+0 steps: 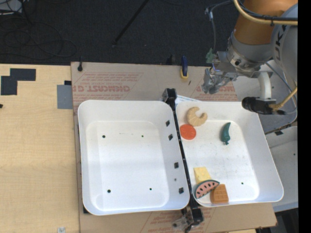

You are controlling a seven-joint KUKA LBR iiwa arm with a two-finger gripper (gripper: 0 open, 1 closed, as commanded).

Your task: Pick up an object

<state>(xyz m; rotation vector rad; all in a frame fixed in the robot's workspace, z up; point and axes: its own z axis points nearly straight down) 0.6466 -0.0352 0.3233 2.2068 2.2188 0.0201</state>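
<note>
The right bin [262, 144] holds a croissant [196, 116], a red disc [188, 132], a green pepper [226, 132], cheese [201, 174], a watermelon slice [206, 188] and a waffle [219, 194]. The end effector [214, 84] hangs above the bin's upper edge, holding nothing; how far it is open I cannot tell.

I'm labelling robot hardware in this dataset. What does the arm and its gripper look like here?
The arm is grey, with a broad orange band above a rounded silver-grey wrist. Cables, one yellowish, loop around the wrist. The gripper is small, grey metal with thin wires. A black cylindrical part juts out beside a white bracket.
</note>
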